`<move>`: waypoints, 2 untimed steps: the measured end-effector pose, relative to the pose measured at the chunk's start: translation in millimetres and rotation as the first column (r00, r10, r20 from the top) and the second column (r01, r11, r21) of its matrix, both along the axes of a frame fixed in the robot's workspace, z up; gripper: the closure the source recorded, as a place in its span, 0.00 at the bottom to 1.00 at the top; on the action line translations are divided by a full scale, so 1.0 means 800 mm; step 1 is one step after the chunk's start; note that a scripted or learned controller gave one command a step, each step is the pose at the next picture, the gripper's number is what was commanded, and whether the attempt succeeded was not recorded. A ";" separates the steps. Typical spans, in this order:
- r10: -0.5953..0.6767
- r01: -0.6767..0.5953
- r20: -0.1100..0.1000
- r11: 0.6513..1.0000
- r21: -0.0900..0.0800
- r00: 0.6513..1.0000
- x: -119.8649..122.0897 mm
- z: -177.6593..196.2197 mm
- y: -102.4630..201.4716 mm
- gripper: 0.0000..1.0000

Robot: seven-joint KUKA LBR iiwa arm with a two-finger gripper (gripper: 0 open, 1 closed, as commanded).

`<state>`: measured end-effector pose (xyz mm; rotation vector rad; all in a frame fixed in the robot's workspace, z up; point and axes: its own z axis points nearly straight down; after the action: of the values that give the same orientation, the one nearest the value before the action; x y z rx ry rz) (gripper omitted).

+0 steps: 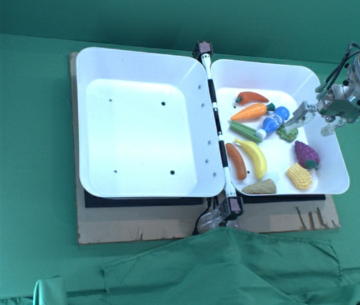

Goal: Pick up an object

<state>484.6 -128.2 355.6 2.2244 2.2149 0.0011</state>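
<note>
Toy foods [256,112] in right bin [332,182]

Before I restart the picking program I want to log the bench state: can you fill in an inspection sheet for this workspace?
Surface: two white bins side by side on a cardboard sheet over green cloth.
Job's things: right bin holds a red pepper, carrot, blue bottle, green pod, broccoli, sausage, banana, purple grapes, corn cob, bread piece.
Clutter: left bin, nothing seen inside.
Grippers: pincer over the right bin's right part, beside the broccoli, nothing between its fingers.
Cables: dark wires along the wrist.
Surroundings: crumpled green cloth in front.
</note>
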 end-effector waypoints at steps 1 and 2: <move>-0.005 0.005 -0.009 1.000 0.001 1.000 -0.016 -0.120 -0.049 0.00; -0.002 0.002 0.008 1.000 -0.002 1.000 -0.019 -0.219 -0.057 0.00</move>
<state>469.6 -173.7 180.5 2.2216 2.2075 0.0081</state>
